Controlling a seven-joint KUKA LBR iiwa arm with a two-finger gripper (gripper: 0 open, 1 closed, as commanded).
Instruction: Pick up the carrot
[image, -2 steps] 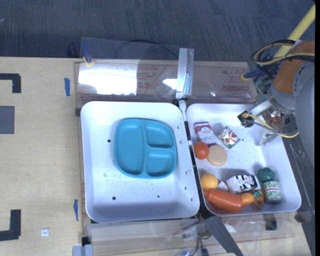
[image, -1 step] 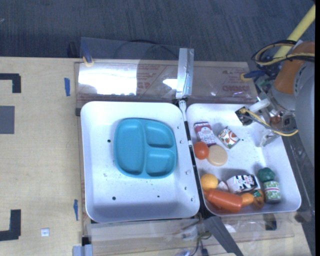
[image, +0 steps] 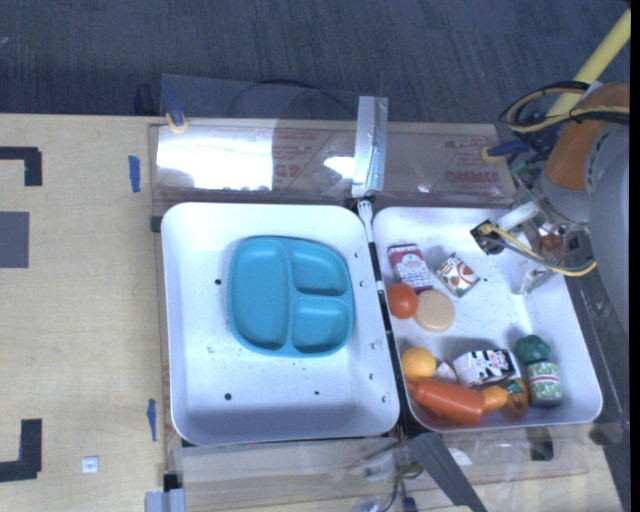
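Camera view, far left of our claw (image: 520, 240): a blue plate (image: 290, 296) in the left bin (image: 190, 330). Carrot (image: 450, 399) lies well below-left of the claw, right bin's (image: 580, 350) near edge. Can't tell its grip.

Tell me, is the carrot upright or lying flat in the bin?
Lying flat. The carrot rests lengthwise along the near wall of the right bin, with its long side facing the camera.
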